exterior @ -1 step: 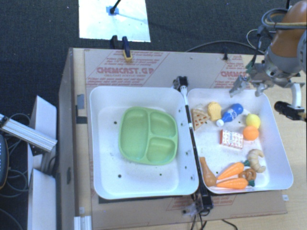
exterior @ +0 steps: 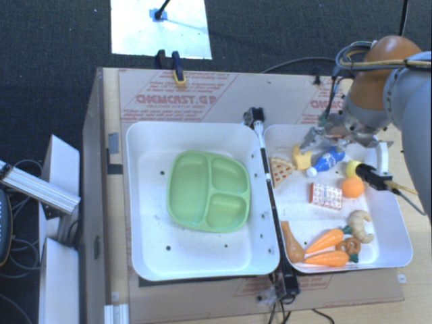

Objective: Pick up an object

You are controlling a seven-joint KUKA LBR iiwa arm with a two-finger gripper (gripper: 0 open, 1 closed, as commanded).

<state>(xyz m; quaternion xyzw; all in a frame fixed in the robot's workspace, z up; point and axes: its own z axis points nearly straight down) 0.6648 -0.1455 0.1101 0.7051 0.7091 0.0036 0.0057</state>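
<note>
Gripper (exterior: pixel 322 138) above bottle (exterior: pixel 328 160) (right bin (exterior: pixel 395 248))

From my remote seat I see a dark, speckled floor (exterior: pixel 47 39) filling the top and left of the view. A pale square sheet (exterior: pixel 160 17) lies on it at the top, with a thin dark rod slanting onto it. The bench top (exterior: pixel 202 93) is a tan board printed with red lettering. At the far left, an aluminium rail (exterior: pixel 37 186) crosses white panels (exterior: pixel 59 262). Light is even and soft.
</note>
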